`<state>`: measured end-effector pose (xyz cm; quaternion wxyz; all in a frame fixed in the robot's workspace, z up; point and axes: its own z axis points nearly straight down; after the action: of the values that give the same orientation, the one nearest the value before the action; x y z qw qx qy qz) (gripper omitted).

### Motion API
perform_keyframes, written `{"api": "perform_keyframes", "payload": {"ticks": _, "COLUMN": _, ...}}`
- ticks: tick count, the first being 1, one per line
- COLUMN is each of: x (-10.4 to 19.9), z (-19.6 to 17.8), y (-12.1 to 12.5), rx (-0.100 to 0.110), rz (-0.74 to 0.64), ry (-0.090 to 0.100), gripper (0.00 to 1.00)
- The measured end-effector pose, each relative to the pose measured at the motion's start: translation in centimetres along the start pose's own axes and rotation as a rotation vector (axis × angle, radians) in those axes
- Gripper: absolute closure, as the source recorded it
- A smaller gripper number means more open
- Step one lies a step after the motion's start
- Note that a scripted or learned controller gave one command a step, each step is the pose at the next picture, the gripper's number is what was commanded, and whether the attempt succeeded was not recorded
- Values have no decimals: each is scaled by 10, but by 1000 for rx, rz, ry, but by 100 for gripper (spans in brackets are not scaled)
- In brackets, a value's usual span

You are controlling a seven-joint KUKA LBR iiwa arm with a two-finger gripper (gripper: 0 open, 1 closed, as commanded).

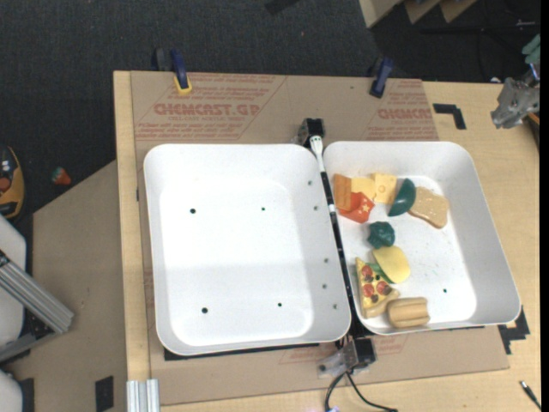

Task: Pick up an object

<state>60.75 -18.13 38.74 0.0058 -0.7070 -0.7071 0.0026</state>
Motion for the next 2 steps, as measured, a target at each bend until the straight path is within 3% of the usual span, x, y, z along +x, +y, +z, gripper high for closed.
{"api": "perform_keyframes", "payload": {"ticks": 1, "x": 43, "z": -159, "y": -42, "rx": -34, "rz": -5, "ry": -9, "gripper": 100}}
{"api": "perform_keyframes", "payload": {"ticks": 2, "x": 99, "z": -42, "y": -71, "rx": 0, "rz": -5, "ry": -1, "gripper": 100}}
